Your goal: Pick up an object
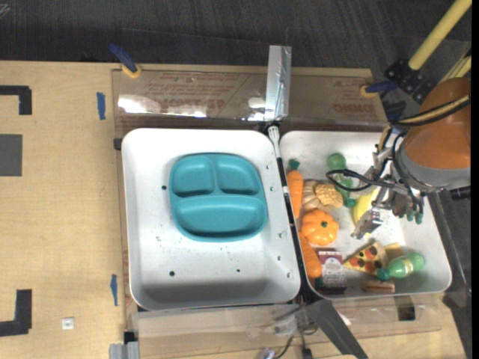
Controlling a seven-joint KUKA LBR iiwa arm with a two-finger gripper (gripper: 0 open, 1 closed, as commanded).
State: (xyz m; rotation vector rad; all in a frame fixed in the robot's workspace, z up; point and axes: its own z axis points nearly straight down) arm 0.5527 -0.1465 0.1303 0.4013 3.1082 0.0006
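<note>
The right bin [430, 239] holds several toy foods: an orange carrot [296, 193] along its left wall, a pumpkin [319, 229], a piece of corn [327, 195], a green ball [337, 161], a yellow banana [364, 205], a pizza slice [365, 257], a green and yellow fruit [404, 265] and a small red box [330, 264]. My gripper [368, 221] hangs low in the middle of this bin, right beside the banana and just above the pizza slice. Cables and the wrist hide part of the banana.
The left bin [142, 200] carries a teal divided plate [217, 197]. The arm's orange band [445, 129] rises over the right bin's far right corner. A metal bracket [278, 81] stands behind the wall between the bins. Brown cardboard lies to the left.
</note>
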